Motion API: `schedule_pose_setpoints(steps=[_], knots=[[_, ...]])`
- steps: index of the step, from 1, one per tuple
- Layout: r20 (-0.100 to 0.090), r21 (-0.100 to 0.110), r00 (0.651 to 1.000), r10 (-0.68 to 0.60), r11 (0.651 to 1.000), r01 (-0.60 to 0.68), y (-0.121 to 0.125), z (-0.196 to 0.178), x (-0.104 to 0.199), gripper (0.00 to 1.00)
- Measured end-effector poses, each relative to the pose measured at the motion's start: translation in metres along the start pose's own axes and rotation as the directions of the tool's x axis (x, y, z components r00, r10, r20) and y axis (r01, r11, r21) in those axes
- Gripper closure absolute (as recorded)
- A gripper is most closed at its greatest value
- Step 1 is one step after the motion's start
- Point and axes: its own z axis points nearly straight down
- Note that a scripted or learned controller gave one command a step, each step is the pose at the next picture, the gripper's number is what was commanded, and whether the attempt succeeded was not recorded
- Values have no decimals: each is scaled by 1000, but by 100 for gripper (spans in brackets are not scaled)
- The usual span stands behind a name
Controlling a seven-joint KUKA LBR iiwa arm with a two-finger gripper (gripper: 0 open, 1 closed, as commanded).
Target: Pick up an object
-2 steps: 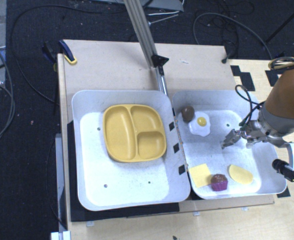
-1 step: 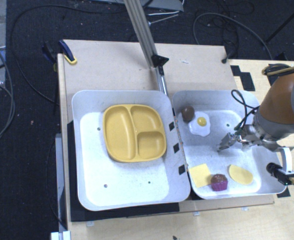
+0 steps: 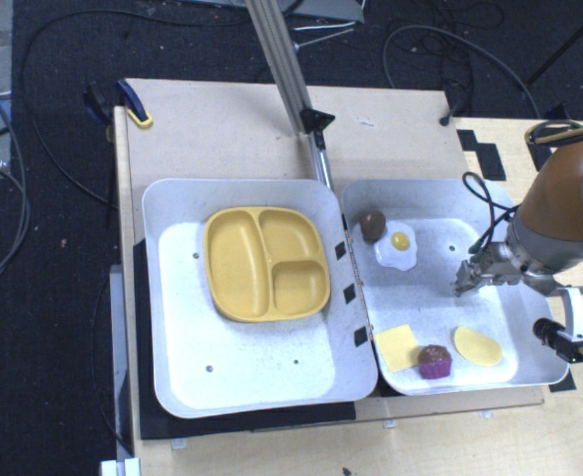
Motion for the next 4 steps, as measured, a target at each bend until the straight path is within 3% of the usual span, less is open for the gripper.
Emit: schedule_pose_setpoints(steps=[1, 3, 4], knots=[[-2, 2, 1000, 2, 1000, -2, -5, -45, -5, 100], [-1, -1, 1000, -4, 1000, 4, 5, -173, -3, 100], [-5, 8, 1000, -7, 1000, 7, 10, -161, 59, 100]])
